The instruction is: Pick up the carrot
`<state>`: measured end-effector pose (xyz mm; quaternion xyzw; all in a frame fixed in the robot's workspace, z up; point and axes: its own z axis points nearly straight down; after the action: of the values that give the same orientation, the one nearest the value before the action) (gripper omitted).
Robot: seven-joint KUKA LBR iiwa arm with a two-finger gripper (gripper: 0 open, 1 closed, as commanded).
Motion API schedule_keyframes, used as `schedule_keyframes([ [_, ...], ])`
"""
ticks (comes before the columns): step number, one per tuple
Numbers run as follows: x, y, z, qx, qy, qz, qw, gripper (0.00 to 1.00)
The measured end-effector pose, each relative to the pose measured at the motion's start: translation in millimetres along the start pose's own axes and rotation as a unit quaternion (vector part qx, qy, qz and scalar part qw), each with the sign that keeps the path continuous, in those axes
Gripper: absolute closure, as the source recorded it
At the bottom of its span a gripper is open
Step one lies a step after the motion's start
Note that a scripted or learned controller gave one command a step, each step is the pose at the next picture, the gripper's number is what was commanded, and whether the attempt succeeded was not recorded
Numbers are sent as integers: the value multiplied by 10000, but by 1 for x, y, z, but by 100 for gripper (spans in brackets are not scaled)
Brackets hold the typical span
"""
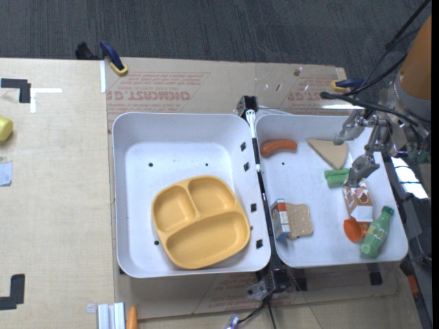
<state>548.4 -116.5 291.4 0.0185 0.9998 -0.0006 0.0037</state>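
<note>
An orange, carrot-like piece [352, 229] lies near the front right corner of the right bin [322, 252], partly hidden by a green bottle [376, 232] leaning against it. My gripper [361, 166] hangs over the right side of that bin, behind the orange piece. It is just above a red-and-white packet [359, 202] and beside a small green piece [335, 177]. Nothing is visibly held in it.
The right bin also holds an orange-red sausage shape [278, 147] at the back left, a tan wedge [330, 153], and a bread slice with a small carton [292, 221]. A yellow divided plate [200, 221] sits in the left bin [130, 184]. Cables hang at the right.
</note>
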Motion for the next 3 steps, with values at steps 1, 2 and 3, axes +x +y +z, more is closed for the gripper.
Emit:
schedule_keyframes([
  [1, 21, 50, 91, -14, 18, -1277, 9918, 0],
  [2, 45, 189, 99, -16, 17, -1350, 9908, 0],
  [3, 43, 237, 198, -11, 12, -1303, 9915, 0],
])
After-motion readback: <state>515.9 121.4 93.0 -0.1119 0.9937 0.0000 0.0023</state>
